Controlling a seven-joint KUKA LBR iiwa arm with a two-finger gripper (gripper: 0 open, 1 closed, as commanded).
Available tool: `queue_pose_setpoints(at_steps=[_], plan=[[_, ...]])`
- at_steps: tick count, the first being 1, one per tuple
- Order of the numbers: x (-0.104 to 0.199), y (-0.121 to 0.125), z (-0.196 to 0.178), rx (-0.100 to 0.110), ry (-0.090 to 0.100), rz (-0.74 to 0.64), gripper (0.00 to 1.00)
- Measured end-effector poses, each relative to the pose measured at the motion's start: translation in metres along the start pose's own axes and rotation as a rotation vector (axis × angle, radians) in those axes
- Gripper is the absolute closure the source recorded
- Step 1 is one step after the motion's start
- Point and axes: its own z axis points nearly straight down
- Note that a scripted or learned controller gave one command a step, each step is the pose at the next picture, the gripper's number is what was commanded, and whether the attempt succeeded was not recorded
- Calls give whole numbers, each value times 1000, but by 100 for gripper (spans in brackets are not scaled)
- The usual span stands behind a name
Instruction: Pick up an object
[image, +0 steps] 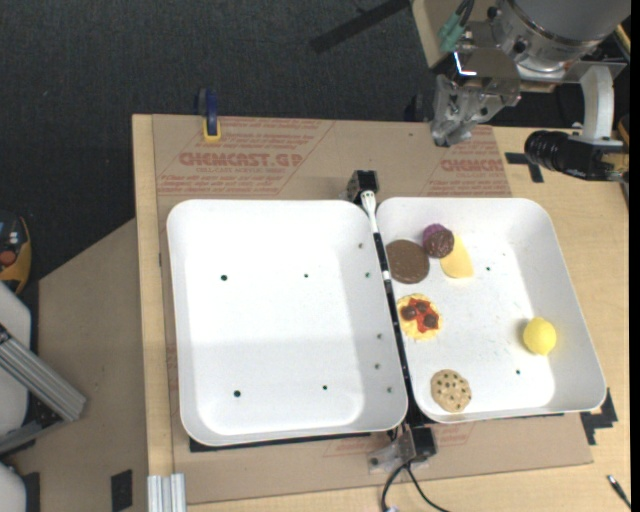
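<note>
Camera view shows the arm reaching in at the far right, its gripper (452, 128) hanging over the brown board (300, 160) just beyond the far edge of the right bin (560, 300), well clear of everything inside. Whether the fingers are spread or closed I cannot tell.

In the right bin a brown disc (407, 261) sits near the divider, touching a purple ball (437, 239) and close to a pale yellow piece (457, 264). A pizza slice (419, 316) lies nearer, a cookie (450, 389) nearest, and a lemon (539, 336) to the right. The left bin (200, 300) sits alongside.
</note>
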Motion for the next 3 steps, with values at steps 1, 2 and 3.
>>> queue_pose_setpoints(at_steps=[1, 2, 3], plan=[[14, -8, -64, 0, -1, 3, 100], [47, -50, -88, 5, -1, 2, 100], [121, -84, 41, 24, -4, -2, 100]])
